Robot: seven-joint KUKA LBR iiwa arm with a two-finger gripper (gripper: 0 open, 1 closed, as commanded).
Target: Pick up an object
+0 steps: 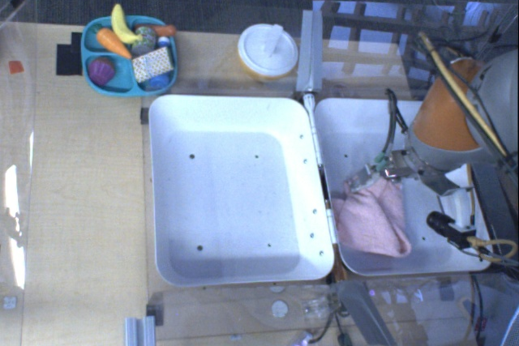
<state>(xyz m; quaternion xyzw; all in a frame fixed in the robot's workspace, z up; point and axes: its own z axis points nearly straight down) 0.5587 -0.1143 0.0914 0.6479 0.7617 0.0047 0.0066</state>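
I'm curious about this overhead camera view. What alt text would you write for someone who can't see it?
A grey robot arm with an orange band reaches from the right, its gripper at the top of a crumpled pink cloth in the right shallow white bin. Beside it is the left white bin; behind sit a blue tray of toy food and a white-lidded round container.

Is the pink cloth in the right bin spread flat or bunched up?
Bunched up. The pink cloth lies in a rumpled heap with folds near the right bin's left wall, just below the end effector.

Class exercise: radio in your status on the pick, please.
Gripper low in right white bin, at top edge of crumpled pink cloth. Grasp unconfirmed. Nothing blocking. Left white bin alongside.
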